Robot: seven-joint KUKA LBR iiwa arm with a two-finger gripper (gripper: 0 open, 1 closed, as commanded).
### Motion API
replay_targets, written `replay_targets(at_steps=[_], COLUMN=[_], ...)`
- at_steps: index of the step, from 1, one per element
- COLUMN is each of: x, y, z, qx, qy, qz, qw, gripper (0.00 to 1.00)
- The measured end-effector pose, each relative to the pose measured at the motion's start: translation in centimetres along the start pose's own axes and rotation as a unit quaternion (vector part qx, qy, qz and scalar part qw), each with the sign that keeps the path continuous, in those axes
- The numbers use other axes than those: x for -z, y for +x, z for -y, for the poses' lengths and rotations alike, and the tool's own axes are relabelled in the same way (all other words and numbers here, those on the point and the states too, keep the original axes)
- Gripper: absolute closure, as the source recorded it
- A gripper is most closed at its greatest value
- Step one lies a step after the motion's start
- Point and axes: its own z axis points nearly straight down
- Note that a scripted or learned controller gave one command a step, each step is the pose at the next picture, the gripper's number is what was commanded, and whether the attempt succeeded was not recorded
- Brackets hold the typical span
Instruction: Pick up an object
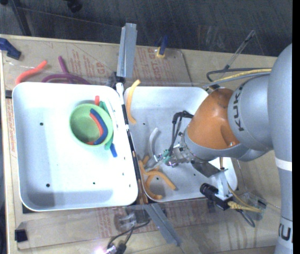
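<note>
The arm (245, 120) reaches in from the right over the right bin (160, 97), with the gripper (167, 157) low near that bin's lower left part. Whether the jaws are open or closed cannot be told from this angle. Just left of and below the gripper lie curved orange pieces (158, 181) against the bin's lower left corner, close to it but not visibly between the jaws. A yellow curved strip (130, 100) leans at the bin's upper left edge. In the left bin (49, 179) sits a green bowl (89, 125) with red and blue pieces across it.
</note>
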Motion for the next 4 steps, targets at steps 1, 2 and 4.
replay_targets(at_steps=[1,2,4], x=[-0.4,4.2,0.5], y=[0.6,2.3,0.2], z=[-5.2,0.3,-10.4], qx=[0.062,0.036,-0.103], qy=[0.009,0.008,0.007], qz=[0.004,-0.005,-0.004], qw=[0.9980,0.9993,0.9947], gripper=[0.00,0.00,0.00])
